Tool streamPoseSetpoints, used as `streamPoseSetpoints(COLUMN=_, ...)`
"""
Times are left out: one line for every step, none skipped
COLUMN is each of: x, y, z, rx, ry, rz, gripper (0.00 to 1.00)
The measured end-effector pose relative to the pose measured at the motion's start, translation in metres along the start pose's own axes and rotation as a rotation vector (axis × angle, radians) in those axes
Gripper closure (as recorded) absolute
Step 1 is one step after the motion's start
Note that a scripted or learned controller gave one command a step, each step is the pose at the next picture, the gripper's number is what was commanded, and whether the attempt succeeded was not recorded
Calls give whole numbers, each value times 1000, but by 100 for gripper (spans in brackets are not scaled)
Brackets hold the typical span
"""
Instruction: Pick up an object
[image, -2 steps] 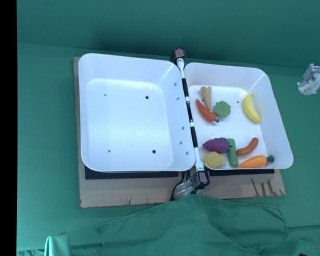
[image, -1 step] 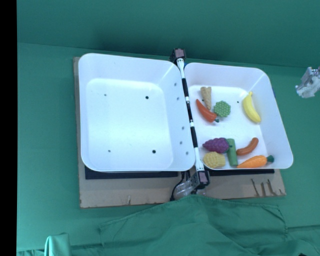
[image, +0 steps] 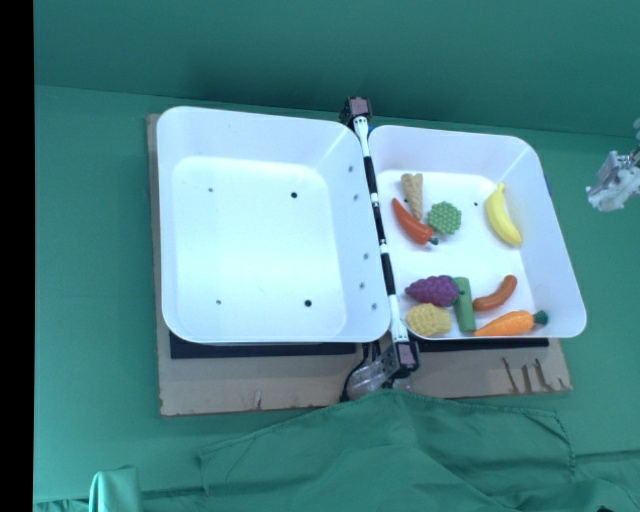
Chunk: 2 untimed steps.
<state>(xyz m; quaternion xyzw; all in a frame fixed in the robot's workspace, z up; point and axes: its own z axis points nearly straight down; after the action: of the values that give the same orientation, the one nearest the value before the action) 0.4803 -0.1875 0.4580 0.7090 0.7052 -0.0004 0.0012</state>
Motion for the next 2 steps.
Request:
streamPoseSetpoints(x=0, y=-7, z=13, rx=-1, ry=-1, rz=0, gripper=100)
streamPoseSetpoints(x=0, y=-12, z=22, rx=-2, ry=-1, rz=0, gripper=100)
